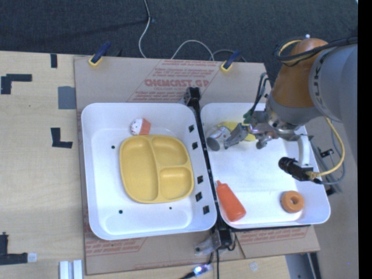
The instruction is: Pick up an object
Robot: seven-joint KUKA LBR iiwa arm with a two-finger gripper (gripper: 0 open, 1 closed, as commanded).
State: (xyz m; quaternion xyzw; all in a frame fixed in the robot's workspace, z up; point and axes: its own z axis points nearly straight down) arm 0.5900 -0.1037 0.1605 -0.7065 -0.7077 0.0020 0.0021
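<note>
Hovering low over the right bin [264, 182], the gripper [232, 137] points left, its fingers [218, 138] indistinct so their state cannot be told; yellow object [231, 126] lies just behind them, orange bottle [230, 201] nearer the front rim.

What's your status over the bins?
Gripper low in right bin, near divider. Bottle and donut lying free, nothing seen held. Yellow item partly behind gripper.
</note>
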